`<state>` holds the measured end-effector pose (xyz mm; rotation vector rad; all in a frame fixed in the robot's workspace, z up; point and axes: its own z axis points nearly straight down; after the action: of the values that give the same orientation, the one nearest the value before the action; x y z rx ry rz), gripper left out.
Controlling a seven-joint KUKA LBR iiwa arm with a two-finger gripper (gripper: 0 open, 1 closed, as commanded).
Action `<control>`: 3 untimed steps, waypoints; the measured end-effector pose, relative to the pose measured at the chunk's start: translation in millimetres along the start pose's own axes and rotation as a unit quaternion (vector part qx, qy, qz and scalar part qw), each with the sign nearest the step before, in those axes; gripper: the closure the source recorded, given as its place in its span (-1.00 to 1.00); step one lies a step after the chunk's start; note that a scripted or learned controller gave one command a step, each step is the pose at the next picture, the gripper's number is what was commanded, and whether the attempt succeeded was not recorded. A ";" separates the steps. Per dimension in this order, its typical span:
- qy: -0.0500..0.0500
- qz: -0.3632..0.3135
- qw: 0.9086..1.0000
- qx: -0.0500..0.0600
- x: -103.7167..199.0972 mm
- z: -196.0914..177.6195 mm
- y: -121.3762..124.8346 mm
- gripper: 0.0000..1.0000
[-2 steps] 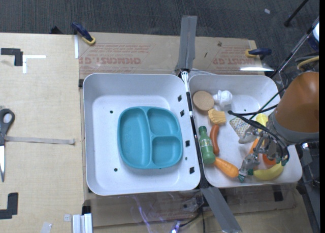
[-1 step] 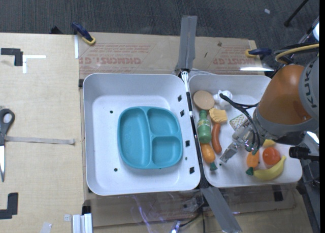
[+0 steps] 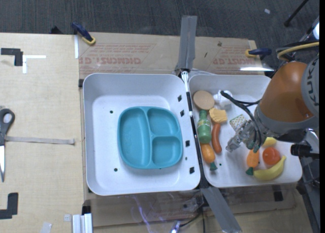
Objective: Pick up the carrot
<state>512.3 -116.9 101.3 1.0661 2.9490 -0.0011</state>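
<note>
The carrot (image 3: 252, 159) is a small orange toy with a green top. It lies in the right bin (image 3: 231, 177) near the front, tip pointing away from me. A second orange piece with a green end (image 3: 207, 153) lies by the bin's left wall. My gripper (image 3: 241, 145) hangs over the middle of the right bin, just up and left of the carrot. Its metal fingers (image 3: 231, 144) stand open with nothing between them. The right finger ends just above the carrot's tip.
A red tomato (image 3: 270, 155) and a yellow banana (image 3: 269, 170) crowd the carrot's right and front. A sausage (image 3: 217, 138), a green bottle (image 3: 203, 128), a cheese wedge (image 3: 218, 115) and a round cookie (image 3: 203, 100) lie to the left. The left bin holds a teal divided plate (image 3: 133, 145).
</note>
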 end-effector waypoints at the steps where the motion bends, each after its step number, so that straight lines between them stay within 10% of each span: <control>1: 0.001 0.006 1.000 0.000 -43.8 -35.4 -12.9 1.00; 2: 0.002 0.006 1.000 0.001 -43.4 -35.1 -12.5 -1.00; 3: -0.007 0.003 1.000 -0.004 -15.4 1.7 -43.3 -1.00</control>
<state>496.4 -160.0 99.7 1.0695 2.9314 0.0039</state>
